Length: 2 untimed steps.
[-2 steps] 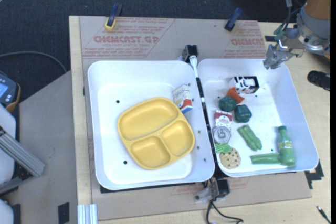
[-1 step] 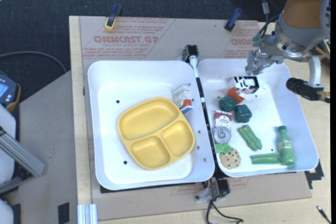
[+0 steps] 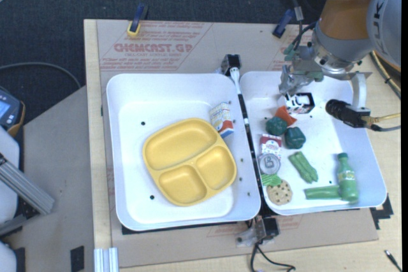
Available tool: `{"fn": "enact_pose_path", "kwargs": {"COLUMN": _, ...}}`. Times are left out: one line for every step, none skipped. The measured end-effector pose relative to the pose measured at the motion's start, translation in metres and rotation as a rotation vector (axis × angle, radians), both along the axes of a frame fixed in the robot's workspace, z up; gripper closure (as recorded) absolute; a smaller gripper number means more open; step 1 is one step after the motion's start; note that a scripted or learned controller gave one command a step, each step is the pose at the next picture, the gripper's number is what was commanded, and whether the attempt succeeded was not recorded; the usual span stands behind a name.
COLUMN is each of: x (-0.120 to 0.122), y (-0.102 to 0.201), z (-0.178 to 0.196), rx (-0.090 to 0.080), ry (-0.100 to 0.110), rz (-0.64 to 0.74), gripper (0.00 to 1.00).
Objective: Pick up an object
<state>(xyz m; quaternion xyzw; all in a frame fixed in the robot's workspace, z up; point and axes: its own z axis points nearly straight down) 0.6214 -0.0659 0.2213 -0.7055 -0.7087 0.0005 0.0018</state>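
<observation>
One pincer [image 3: 294,89] hangs low over the far end of the right bin [image 3: 373,165], and I cannot tell how it is set. Right under it sits a small black and white thing [image 3: 302,102], with an orange piece [image 3: 284,114] just beside it. I think the pincer is low there because it wants one of these two. Close by are two dark green lumps [image 3: 285,132], a red and white packet [image 3: 270,145], a round can top [image 3: 269,164], a cookie [image 3: 279,192], a green pickle [image 3: 304,166] and a green bottle [image 3: 345,178]. These toys lie close together, so a grab may bump a neighbor. The bin wall is near the pincer, leaving little room on that side. The left bin [image 3: 124,111] holds a yellow tray [image 3: 188,161] and a small carton [image 3: 221,118], with more bare floor around them. Both bins rest on the tabletop [image 3: 95,54].
</observation>
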Motion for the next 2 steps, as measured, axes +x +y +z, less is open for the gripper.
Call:
{"fn": "enact_pose_path", "kwargs": {"x": -0.023, "y": 0.052, "z": -0.009, "rx": 0.001, "ry": 0.001, "rz": 0.001, "gripper": 1.00}}
{"fn": "enact_pose_path", "kwargs": {"x": -0.050, "y": 0.095, "z": 0.002, "rx": 0.000, "ry": 0.001, "rz": 0.000, "gripper": 1.00}}
